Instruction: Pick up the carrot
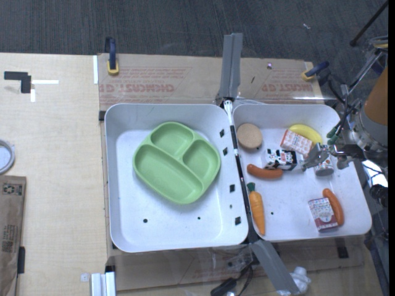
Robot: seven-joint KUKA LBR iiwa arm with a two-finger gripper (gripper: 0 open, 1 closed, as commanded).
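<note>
Carrot [257, 210] lies in the right bin [355, 177], at its left wall near the front corner, green top pointing away toward the back, orange tip toward the front. Nothing touches it. Just behind it a sausage [265, 171] lies crosswise; behind that a round tan bun [249, 136]. A small dark printed packet [281, 158] sits just right of the sausage, a red-and-white box [297, 142] and a banana [307, 131] further back. Front right: a red carton [322, 214] with a second sausage [334, 206] touching its right side. Gripper [321, 161] hangs over the bin's right-middle, well apart from the carrot; fingers look parted, nothing between them. Left bin [114, 184] holds a green divided plate [177, 161]. Both bins rest on the surface [49, 165].
</note>
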